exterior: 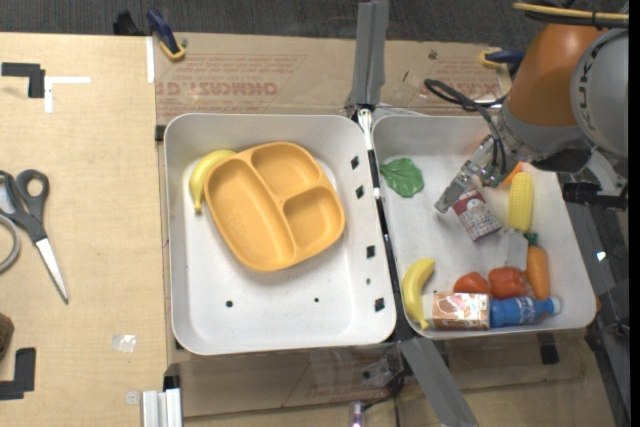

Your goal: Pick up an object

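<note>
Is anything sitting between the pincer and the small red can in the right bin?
Nothing visible does. The pincer sits right beside the small red can, at its upper-left end, with bare right bin floor around them. The corn cob lies on the can's far side, not in between.

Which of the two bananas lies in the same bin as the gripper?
The banana in the right bin, beside the carton. The other banana lies in the left bin, tucked against the orange divided plate.
</note>
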Tool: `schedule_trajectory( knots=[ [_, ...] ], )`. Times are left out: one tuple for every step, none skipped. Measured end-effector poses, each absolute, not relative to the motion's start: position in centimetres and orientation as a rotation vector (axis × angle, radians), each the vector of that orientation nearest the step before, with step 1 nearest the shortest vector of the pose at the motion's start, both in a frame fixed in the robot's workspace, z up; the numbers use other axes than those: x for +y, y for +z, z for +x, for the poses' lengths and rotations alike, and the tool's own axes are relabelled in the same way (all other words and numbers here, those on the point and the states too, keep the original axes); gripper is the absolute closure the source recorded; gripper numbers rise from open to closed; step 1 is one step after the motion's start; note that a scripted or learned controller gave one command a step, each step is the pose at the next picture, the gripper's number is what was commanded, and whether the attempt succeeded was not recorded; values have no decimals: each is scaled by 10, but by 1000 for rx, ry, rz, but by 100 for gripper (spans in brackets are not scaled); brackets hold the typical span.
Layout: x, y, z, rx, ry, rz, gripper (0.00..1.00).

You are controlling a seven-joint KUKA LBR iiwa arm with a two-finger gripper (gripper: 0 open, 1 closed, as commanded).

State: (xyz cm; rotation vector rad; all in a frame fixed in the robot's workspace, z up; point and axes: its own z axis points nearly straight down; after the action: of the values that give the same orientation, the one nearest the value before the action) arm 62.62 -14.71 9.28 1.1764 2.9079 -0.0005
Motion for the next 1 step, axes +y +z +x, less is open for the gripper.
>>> schedule_trajectory(
  knots=[
    [-147, 103, 627, 2906, -4, 1170, 100]
  ],
)
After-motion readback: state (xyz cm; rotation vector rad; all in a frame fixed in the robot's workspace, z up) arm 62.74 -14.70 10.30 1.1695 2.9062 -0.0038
